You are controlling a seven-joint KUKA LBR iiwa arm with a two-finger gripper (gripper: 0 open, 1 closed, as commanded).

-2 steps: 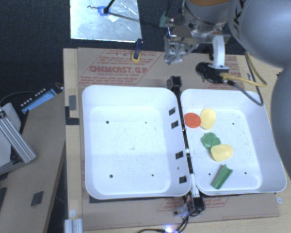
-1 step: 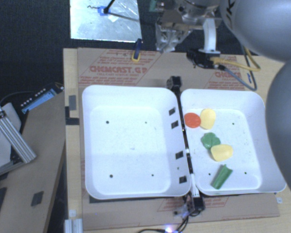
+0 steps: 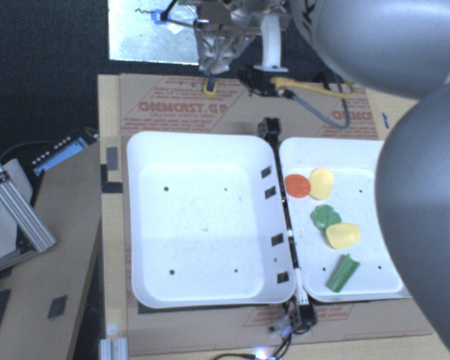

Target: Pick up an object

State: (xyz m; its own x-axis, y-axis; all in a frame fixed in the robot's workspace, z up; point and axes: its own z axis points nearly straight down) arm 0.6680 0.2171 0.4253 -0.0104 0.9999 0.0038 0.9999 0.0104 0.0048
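Note:
Several small toy foods lie in the right bin (image 3: 364, 178): a red-orange round piece (image 3: 297, 186), a yellow piece (image 3: 322, 183) touching it, a green leafy piece (image 3: 325, 217), a second yellow piece (image 3: 343, 235) and a long green piece (image 3: 343, 273). My gripper (image 3: 214, 60) hangs at the top of the view, beyond the far rim of the left bin (image 3: 202, 138), well away from all the pieces. Nothing shows in its grasp. The arm's big grey body covers the right bin's right side.
A black divider with clips (image 3: 279, 201) runs between the two bins. Brown cardboard (image 3: 172, 105) lies under them, bearing a small yellow mark (image 3: 210, 87) below the gripper. A cable (image 3: 315, 88) trails over the far cardboard. Metal framing (image 3: 15, 208) stands at the left.

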